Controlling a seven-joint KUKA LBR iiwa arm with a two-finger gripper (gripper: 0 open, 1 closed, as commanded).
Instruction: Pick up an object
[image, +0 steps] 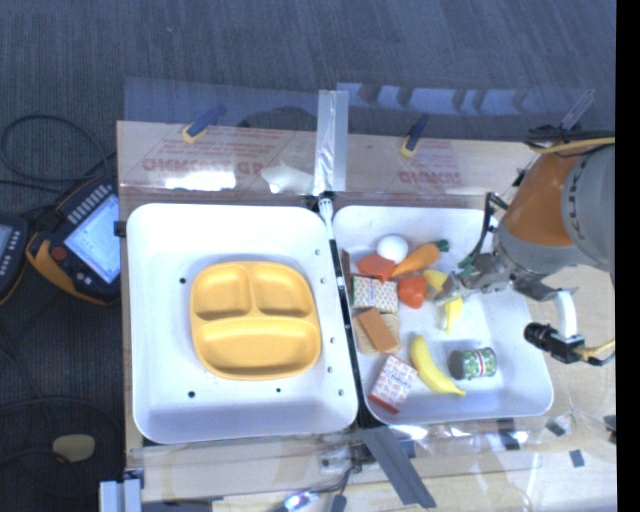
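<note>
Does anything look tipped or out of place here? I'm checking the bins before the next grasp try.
One thing: the small can in the right bin lies on its side beside the banana. The yellow tray sits flat in the left bin.

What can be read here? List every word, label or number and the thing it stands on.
None can be read.
Red print on the cardboard sheet behind the bins: blurred.
Label on the small can in the right bin: too small.
Print on the small carton beside the banana: too small.
Screen of the handheld pendant at left: only glare.
</note>
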